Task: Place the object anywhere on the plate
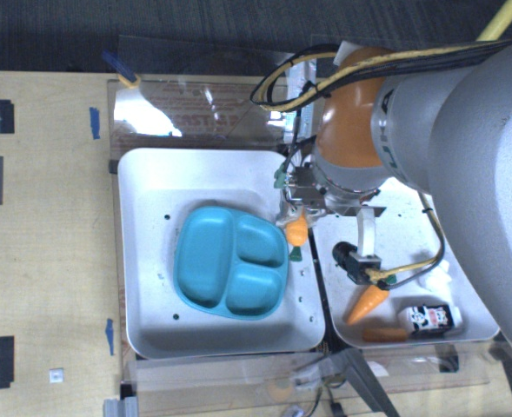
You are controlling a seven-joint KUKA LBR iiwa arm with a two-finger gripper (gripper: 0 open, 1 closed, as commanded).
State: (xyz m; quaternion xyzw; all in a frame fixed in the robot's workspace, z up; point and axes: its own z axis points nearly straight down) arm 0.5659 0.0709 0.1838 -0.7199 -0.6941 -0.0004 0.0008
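Gripper (pixel 297 220) hangs at the plate's (pixel 231 263) three o'clock edge with a small carrot (pixel 296 233) pinched between its fingers. It looks light, stiff and smooth; a mid-body hold suits it. Left bin (pixel 142 233) holds the plate; right bin (pixel 464 311) holds another carrot (pixel 369 302) and a bottle (pixel 429 317).

You look down from one fixed camera above the desk (pixel 38 233), tilted at a slant. It takes in both white bins, the left bin (pixel 142 259) and the right bin (pixel 464 307), from fairly near. The arm (pixel 447 102) enters from your right.
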